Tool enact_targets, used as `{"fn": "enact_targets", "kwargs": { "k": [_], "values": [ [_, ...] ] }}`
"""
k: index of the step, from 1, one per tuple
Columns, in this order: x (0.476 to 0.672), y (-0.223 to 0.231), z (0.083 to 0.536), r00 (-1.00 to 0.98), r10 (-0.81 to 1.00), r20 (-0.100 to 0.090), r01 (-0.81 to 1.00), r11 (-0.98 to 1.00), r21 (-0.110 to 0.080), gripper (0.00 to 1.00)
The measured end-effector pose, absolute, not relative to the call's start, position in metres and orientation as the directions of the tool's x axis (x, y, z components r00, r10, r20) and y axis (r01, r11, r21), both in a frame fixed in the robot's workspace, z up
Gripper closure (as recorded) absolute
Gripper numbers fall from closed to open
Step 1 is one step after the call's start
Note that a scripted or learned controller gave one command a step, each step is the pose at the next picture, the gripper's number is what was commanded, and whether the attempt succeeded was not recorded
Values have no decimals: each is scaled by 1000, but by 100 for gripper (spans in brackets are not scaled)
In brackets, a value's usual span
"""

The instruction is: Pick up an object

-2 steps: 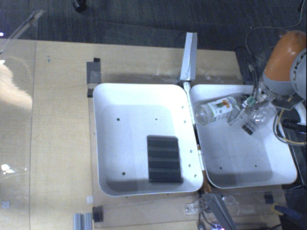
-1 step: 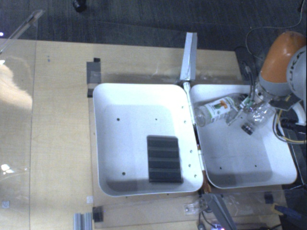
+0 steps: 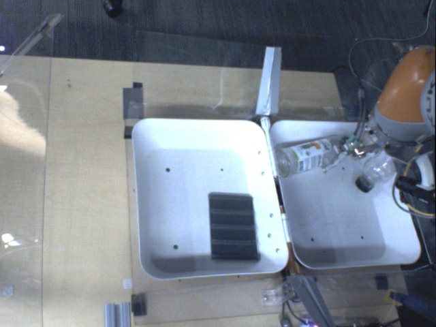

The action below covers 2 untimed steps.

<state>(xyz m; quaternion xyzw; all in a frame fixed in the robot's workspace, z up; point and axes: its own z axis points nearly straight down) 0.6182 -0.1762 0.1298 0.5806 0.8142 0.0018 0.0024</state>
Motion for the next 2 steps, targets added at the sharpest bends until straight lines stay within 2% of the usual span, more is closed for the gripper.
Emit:
{"fn": "enact_targets", "kwargs": {
  "k": [1, 2],
  "values": [
    [620, -176, 141, -327, 945, -5, 945, 327, 10, 100],
    [620, -175, 141, -328, 945, -4, 945, 328, 10, 0]
  ]
}}
